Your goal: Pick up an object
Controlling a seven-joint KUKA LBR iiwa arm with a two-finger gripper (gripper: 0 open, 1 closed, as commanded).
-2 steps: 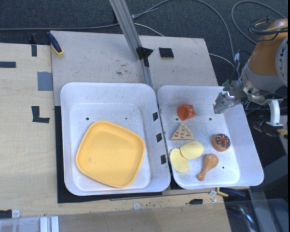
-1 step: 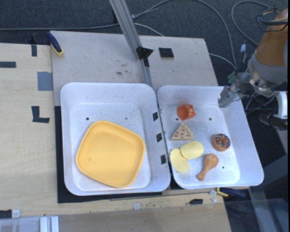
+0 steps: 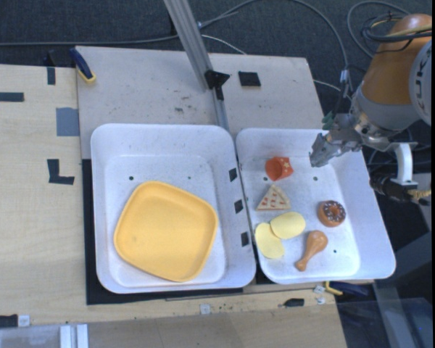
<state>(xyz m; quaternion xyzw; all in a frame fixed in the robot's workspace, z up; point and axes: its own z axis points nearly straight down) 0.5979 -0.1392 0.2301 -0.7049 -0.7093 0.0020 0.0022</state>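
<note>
5 small toy foods lie in the right bin [image 3: 370, 256], any of them a fair pick. Nearest the gripper [image 3: 320, 153] is the red piece [image 3: 278, 167], which sits in the bin's upper part, just to the gripper's left in the camera view and slightly lower in frame. Below it lies the triangular wedge [image 3: 273, 199], then 2 overlapping yellow slices [image 3: 279, 232], the drumstick [image 3: 311, 248] with its long axis running from lower left to upper right, and the doughnut [image 3: 332, 213] off toward the bin's right wall. The gripper hangs over the bin's upper edge with nothing visible between its fingers; whether they stand apart or together I cannot tell. In the left bin [image 3: 101, 143] rests 1 yellow plate [image 3: 165, 230], well apart from the arm.
</note>
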